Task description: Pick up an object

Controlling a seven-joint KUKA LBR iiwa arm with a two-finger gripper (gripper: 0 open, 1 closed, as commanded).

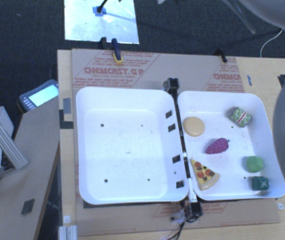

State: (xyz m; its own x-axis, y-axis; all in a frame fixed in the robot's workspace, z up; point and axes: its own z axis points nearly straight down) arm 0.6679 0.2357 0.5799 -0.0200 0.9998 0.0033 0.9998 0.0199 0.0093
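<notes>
With the gripper's state impossible to tell from this view, a grab in the right bin (270,134) risks slipping: the flat pizza slice (204,174) hugs the bin's left wall, beside the divider

A brown bench top (192,66) fills the frame's centre, printed with red lettering, carrying two white bins (82,149) touching side by side.
</notes>
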